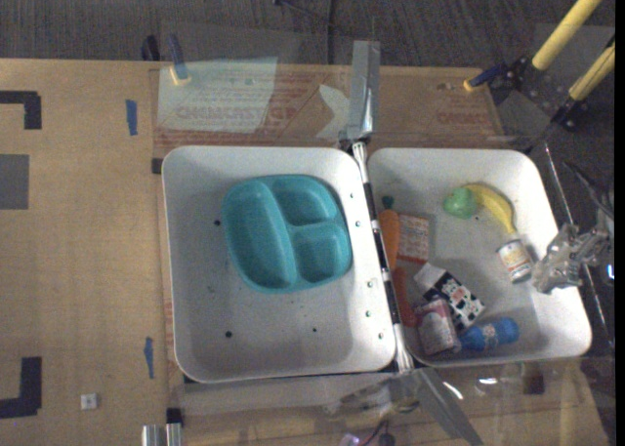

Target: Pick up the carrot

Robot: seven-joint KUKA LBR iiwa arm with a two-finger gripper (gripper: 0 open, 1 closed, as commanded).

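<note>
The tan wooden counter (78, 239) spreads under everything, marked with black tape corners along its left edge. On it sit the two shallow white plastic bins side by side: the left bin (195, 337) and the right bin (557, 317), their inner walls meeting along a thin metal seam.

In the left bin, a teal plastic plate with three compartments (286, 231) lies flat, toward the bin's far edge and near its right wall.

The right bin holds the clutter. The long orange carrot (390, 237) lies against that bin's left wall, lengthwise along it, its top end near the far left corner. Just beside it is a flat orange-and-white packet (414, 237). Toward the far edge, a curved yellow banana (494, 205) touches a small round green fruit (458, 203). Near the bin's near edge lie a black-and-white patterned box (454, 296), a pinkish wrapped packet (436, 325) and a small blue bottle (491, 335) on its side. A little white jar (514, 259) sits near the right wall.

My hand (566, 257) hovers at the right bin's right edge, just beside the jar and well apart from the carrot. It grips nothing, and I cannot tell whether its fingers are apart or together.
</note>
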